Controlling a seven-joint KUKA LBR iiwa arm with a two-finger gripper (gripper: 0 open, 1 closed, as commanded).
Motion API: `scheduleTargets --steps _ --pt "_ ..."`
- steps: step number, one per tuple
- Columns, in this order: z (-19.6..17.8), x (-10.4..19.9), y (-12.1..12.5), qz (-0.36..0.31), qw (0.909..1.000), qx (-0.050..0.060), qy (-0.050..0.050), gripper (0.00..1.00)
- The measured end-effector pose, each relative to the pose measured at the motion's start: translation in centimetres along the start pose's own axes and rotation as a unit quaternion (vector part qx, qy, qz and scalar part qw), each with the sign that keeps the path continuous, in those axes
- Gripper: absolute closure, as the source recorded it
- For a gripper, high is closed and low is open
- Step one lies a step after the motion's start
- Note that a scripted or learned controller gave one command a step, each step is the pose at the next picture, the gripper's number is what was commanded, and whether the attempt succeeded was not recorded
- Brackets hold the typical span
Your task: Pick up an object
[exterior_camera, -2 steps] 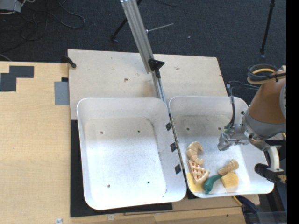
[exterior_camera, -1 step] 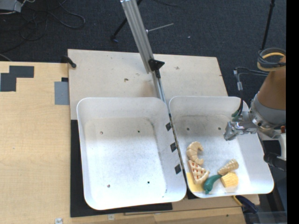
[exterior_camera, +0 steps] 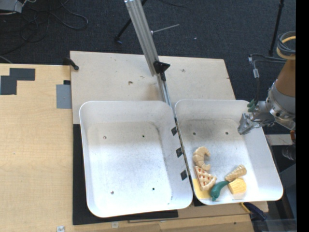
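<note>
Several small toy foods lie in the front part of the right bin [exterior_camera: 219, 129]: a tan croissant [exterior_camera: 202, 156], a pie slice with red lattice [exterior_camera: 204, 178], a green piece [exterior_camera: 217, 190], a yellow block [exterior_camera: 237, 186] and a tan ridged piece [exterior_camera: 235, 172]. My gripper [exterior_camera: 245, 125] hangs over the bin's right rim, up and to the right of the toys and well apart from them. Nothing shows between its fingers.
The left bin [exterior_camera: 126, 153] sits beside the right one, with a row of black clips [exterior_camera: 177, 151] at the divide. A slanted aluminium post [exterior_camera: 145, 37] rises behind the bins. Cables and a stand leg lie on the dark floor beyond.
</note>
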State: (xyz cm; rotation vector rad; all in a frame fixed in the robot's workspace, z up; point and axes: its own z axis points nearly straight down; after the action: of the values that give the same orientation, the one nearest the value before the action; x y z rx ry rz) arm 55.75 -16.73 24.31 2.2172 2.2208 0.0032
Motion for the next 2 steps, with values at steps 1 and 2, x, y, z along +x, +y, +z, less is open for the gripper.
scheduleTargets --steps 1,2 --pt "-2.3 -0.1 0.0 0.000 1.0000 0.002 0.000 1.00" --pt "-2.2 4.2 1.0 -0.001 1.0000 0.003 0.001 1.00"
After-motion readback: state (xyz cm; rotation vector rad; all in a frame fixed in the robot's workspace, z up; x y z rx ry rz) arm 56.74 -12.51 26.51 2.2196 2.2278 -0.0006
